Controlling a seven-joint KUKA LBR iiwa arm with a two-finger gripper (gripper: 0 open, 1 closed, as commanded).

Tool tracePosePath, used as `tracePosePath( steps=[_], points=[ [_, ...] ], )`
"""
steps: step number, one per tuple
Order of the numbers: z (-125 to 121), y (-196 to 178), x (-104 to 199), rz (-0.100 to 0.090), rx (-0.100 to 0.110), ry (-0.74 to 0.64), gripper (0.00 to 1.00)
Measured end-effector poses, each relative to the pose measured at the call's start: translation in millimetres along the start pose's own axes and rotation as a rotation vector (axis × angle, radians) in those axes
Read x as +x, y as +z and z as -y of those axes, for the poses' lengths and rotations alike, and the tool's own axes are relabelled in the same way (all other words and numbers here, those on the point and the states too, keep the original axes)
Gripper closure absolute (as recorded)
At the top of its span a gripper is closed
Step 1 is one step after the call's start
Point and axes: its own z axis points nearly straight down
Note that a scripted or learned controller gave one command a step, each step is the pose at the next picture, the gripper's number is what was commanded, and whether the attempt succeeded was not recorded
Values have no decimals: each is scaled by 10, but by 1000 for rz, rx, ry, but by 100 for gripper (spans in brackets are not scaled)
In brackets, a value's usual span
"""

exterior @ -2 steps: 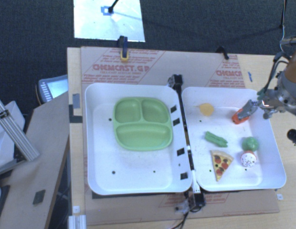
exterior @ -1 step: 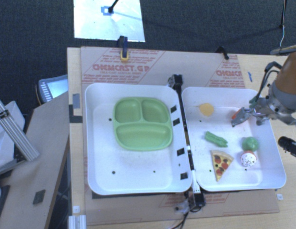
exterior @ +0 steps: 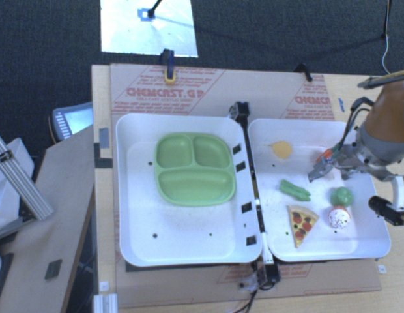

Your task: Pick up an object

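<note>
Gripper (exterior: 319, 170) low over right bin (exterior: 378, 240); finger state: cannot tell. Nearest target: green pod (exterior: 295, 190), at 7 o'clock from gripper, just beside it (long axis running 10-to-4). Nothing seen held.

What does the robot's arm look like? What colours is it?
The arm is grey and rounded, with an orange band above the wrist. A thin dark cable loops beside it. At its end sits a dark grey metal gripper with a small red-orange patch near it.
</note>
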Motion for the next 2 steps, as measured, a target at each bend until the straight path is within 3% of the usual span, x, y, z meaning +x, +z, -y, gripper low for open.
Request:
tracePosePath(
  steps=[1,2],
  points=[
    [-17,-135,-9,3,-7,0,100],
    [24,-757,24,3,-10,-3,100]
  ],
)
